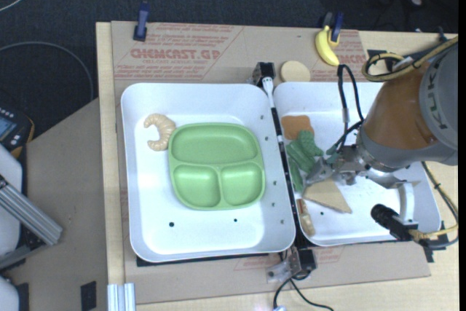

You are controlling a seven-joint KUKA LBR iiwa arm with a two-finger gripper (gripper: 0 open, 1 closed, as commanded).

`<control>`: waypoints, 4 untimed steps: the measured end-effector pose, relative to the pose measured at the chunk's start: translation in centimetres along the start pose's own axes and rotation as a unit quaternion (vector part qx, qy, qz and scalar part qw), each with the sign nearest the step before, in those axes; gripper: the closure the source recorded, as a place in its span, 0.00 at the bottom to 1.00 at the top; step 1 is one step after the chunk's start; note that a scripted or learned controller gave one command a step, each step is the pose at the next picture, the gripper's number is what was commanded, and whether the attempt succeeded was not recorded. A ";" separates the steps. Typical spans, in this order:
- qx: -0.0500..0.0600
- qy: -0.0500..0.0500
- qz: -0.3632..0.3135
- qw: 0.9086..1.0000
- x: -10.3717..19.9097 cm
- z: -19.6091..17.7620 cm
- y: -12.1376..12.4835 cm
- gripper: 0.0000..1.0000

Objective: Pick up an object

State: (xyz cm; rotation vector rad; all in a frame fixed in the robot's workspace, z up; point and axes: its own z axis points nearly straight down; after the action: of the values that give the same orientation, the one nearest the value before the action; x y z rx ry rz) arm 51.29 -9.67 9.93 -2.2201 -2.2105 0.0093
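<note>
I see the tool [325, 165] low in the right bin [426, 211], at a leafy green toy vegetable [303, 150] that lies between a brown slab [295, 125] and a tan wedge [329, 195]. I cannot tell whether it grips anything.

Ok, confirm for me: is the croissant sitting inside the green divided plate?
No. The croissant lies on the left bin's white floor, beside the green divided plate's upper-left corner.
</note>
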 end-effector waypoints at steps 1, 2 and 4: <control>-0.006 -0.001 -0.001 1.000 0.1 -1.5 0.4 1.00; -0.007 -0.002 -0.001 1.000 0.1 -2.5 0.4 1.00; -0.007 -0.001 -0.002 1.000 6.8 -9.5 -3.4 1.00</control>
State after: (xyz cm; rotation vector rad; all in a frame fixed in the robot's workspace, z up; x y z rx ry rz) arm 47.98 -2.87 19.48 -2.2233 -2.2229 -0.0026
